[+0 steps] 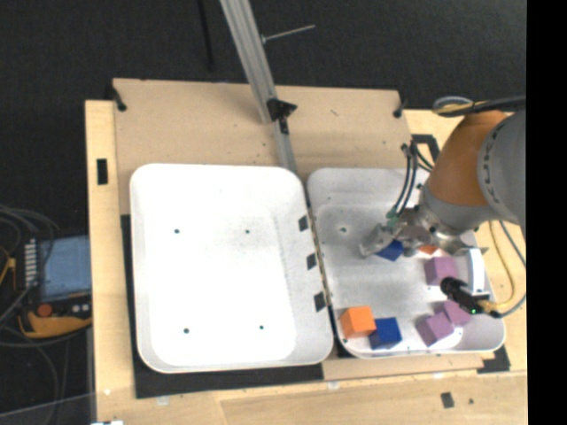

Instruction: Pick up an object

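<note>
Over right bin [341,193] — end effector [376,244] near blue block [391,252]

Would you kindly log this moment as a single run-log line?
end effector: low in right bin, at blue block | grasp: unconfirmed | near front wall: orange block, second blue block, purple blocks

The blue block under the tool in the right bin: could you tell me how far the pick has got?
Done: the arm has reached into the right bin and the tool is low, right at a blue block. In hand: nothing confirmed, since the view does not show the block between the fingers. Left: grip and lift. The orange block, another blue block and the purple blocks lie untouched.
</note>
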Tool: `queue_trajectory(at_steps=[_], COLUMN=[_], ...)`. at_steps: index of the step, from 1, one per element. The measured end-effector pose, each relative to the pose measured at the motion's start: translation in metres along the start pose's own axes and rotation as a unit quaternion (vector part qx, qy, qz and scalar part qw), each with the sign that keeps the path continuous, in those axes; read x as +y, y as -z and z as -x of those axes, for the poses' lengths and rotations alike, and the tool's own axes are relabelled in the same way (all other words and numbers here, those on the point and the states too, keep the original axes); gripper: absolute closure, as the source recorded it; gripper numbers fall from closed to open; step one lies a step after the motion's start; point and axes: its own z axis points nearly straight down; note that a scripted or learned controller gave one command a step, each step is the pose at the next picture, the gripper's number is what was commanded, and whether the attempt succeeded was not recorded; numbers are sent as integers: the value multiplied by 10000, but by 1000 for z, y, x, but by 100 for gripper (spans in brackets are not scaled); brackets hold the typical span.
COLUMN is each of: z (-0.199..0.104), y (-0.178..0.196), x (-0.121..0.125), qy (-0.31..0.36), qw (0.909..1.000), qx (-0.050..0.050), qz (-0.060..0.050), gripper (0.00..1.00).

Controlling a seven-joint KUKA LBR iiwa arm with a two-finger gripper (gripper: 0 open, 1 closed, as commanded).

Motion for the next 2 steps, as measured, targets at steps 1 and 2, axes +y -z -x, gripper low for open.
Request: queue_trajectory(at_steps=[1,2], z=[1,11], y=[10,62], x=[0,6], qy=[-39,-30], qw=[10000,10000], qx=[4,1], qz=[12,3], gripper=[100,100])
